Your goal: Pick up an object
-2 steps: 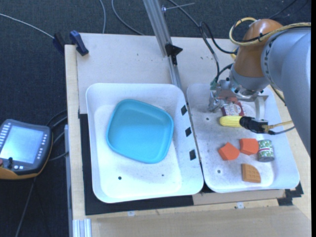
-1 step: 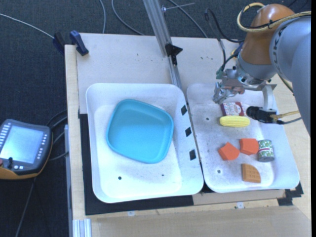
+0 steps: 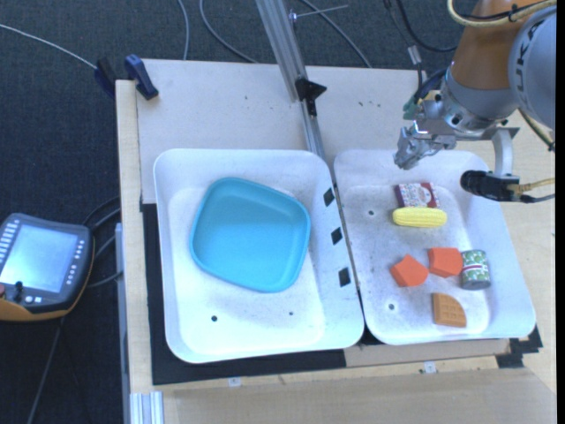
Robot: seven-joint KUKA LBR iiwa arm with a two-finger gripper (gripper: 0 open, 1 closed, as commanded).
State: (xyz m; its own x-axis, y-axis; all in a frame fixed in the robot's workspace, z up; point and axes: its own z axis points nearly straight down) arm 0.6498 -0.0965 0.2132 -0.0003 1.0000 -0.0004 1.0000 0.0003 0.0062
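Grey gripper: the grey metal two-finger gripper (image 3: 408, 155) hangs over the far rim of the right white bin (image 3: 512, 272), just beyond the yellow plastic corn cob (image 3: 418, 217); how its fingers stand I cannot tell.
Objects to pick: the corn cob lies in the far part of this bin, touching a small dark red packet (image 3: 415, 193) just behind it.
Nearer than the corn: an orange block (image 3: 409, 271), a second orange-red block (image 3: 445, 261), a small green-labelled can (image 3: 475, 268) and a brown wedge like a toast slice (image 3: 448, 310).
Risk: the corn is round and smooth, so I judge it may roll or slip from the fingers; a descent may also catch the packet or strike the bin rim.
Risk near the can: the second block and the can touch, so one may drag the other.
Hard to see: the fingertips are small and dark against the rim; the arm is cut off at the frame edge; the packet print is unreadable.
Left of the corn: a light blue square plastic plate (image 3: 251, 233) lies in the left white bin (image 3: 177, 307).
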